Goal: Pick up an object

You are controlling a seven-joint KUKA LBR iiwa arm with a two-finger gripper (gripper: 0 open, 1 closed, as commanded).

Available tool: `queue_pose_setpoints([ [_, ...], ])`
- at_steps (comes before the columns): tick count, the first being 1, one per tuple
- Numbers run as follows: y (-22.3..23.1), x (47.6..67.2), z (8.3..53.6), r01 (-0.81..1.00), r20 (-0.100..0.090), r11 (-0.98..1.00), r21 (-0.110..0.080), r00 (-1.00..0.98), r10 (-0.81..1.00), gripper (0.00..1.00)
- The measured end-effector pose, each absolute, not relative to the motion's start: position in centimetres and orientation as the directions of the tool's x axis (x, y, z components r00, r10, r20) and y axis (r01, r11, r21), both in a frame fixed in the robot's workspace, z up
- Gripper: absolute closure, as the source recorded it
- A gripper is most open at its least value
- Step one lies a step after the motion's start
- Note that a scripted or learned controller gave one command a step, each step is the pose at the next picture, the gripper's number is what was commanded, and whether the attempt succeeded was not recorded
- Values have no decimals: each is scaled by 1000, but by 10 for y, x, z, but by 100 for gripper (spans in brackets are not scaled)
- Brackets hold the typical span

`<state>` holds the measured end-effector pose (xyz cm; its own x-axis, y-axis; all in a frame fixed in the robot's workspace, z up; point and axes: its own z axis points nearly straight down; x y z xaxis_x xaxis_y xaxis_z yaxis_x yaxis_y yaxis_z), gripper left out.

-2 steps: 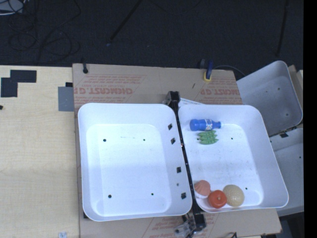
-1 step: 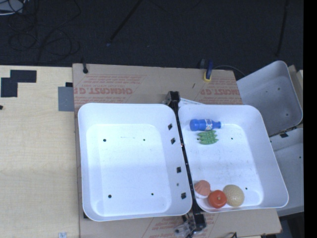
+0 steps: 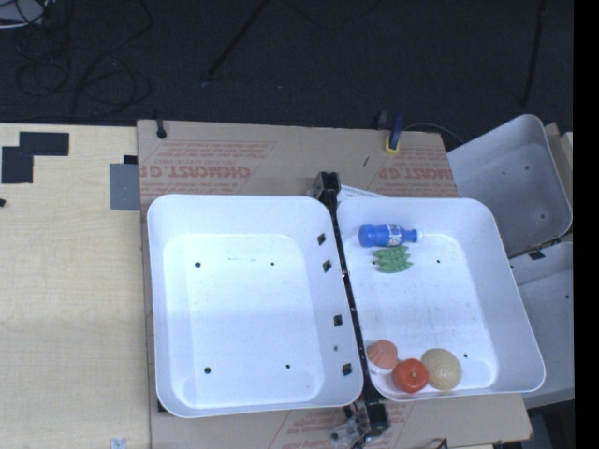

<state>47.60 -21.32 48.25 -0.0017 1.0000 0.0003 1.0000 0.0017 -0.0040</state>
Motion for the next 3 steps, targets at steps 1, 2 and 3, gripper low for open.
queue_pose_setpoints([
  [1, -214, 476, 537, 1000, -2, 5, 4, -5, 1000, 100],
  [2, -213, 476, 509, 1000, 1, -1, -5, 1, 1000, 100],
  [3, -213, 476, 489, 1000, 0, 0, -4, 0, 1000, 100],
])
